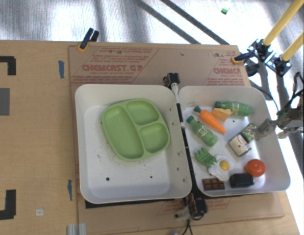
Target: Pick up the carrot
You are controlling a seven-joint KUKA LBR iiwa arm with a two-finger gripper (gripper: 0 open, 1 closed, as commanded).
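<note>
Carrot (212, 121) lies in the right bin (277, 153), untouched.
It rests between two green bottles, beside a cheese wedge (221, 113); the hand (269, 126) sits at the bin's right rim, grip state unclear.

My bench, a flat brown cardboard-covered surface (34, 146), is carrying two shallow white plastic bins side by side. The left white bin (88, 180) is touching the right white bin (279, 180) along their shared middle edge. A printed brown cardboard sheet (117, 62) is lying under both bins. Strips of black tape (6, 65) are sitting on the bench's left side, and small blue tape pieces (61, 68) are sticking near the sheet's left edge.
</note>
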